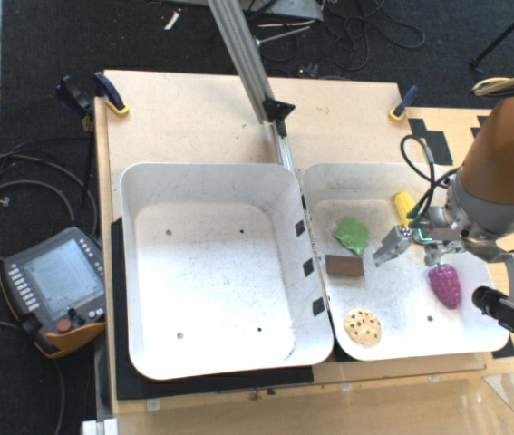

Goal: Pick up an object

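Nearest me, down at the front of the right bin (474, 343), sits the round cookie (363, 326), below and a little left of the claw (400, 243). Everything loose is in that bin: I judge it's the supply side, with the left bin (148, 188) beside it as the drop side.

Just left of the claw lies the brown block (344, 265), flat on the floor, and above that the green leafy piece (352, 234). Both sit close to the dividing wall, which could crowd a grasp from that side. Up and right of the claw I see a yellow piece (403, 208), partly behind the cabling. Right and slightly below rests the purple grape bunch (444, 285), close under the wrist.

Now the arm (501, 170). It reaches in from the right, orange band up high, grey wrist tilted so the claw angles down and leftward over the middle of the right bin. One metal finger (388, 246) shows pointing toward the brown block; how wide the claw stands I can't tell from this slant. Nothing is visibly held.

My read: this is an approach, with the brown block or green piece the likeliest target. No pick yet.
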`<state>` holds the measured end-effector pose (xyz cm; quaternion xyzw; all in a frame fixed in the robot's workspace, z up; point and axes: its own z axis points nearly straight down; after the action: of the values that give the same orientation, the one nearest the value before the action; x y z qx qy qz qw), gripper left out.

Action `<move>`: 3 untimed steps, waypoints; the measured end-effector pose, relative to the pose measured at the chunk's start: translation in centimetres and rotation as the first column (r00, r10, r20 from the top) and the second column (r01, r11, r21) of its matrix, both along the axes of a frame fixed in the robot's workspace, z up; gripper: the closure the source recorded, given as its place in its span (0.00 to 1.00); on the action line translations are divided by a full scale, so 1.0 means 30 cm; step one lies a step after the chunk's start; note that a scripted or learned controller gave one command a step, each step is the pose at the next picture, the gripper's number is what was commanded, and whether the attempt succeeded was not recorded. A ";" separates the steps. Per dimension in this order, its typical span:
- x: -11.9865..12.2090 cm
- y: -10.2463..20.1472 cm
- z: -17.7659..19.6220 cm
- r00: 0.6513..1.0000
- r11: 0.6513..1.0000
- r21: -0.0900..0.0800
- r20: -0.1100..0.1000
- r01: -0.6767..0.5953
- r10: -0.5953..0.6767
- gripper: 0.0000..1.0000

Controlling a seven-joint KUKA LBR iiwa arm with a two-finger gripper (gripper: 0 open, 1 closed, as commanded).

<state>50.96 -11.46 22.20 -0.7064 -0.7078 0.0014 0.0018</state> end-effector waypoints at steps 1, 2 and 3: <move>0.003 -0.001 0.006 1.000 1.000 -0.001 0.004 0.002 -0.002 0.00; -0.009 0.001 -0.139 1.000 1.000 0.000 -0.001 0.004 -0.004 0.00; -0.033 0.026 -0.300 1.000 1.000 0.001 -0.002 0.003 -0.003 0.00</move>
<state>49.97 -10.70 13.21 -0.7076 -0.7066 0.0017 0.0028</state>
